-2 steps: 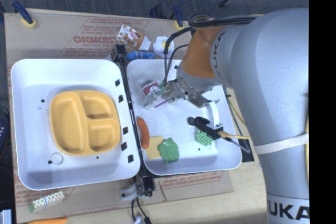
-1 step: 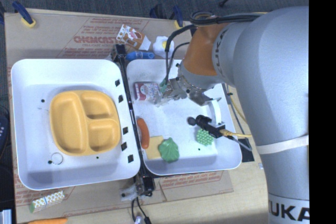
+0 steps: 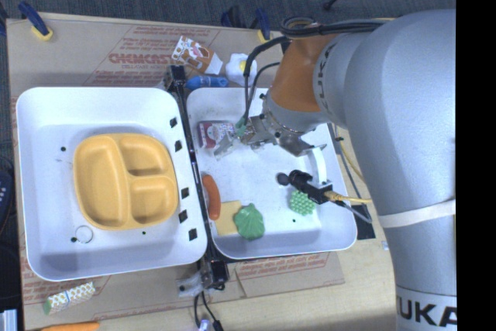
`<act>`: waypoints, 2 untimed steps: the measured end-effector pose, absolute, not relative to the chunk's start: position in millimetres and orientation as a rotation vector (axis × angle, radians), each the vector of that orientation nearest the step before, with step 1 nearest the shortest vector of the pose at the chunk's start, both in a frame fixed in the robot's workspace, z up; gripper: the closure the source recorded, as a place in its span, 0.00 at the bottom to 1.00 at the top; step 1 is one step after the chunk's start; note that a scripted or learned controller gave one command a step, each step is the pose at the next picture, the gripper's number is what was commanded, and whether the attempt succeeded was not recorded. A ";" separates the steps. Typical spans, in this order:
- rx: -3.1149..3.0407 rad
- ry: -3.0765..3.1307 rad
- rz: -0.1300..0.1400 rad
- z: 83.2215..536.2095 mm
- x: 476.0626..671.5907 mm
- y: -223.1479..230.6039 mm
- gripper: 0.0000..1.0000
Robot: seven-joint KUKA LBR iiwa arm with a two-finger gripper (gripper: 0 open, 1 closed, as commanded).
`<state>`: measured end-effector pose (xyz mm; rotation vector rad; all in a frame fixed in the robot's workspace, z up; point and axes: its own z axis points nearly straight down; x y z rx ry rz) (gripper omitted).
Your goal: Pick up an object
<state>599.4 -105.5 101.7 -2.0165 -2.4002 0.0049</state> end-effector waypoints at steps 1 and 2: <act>-2.244 -2.196 0.003 91.8 656.4 -97.5 0.00; -2.235 -2.201 0.005 101.9 656.6 -96.8 1.00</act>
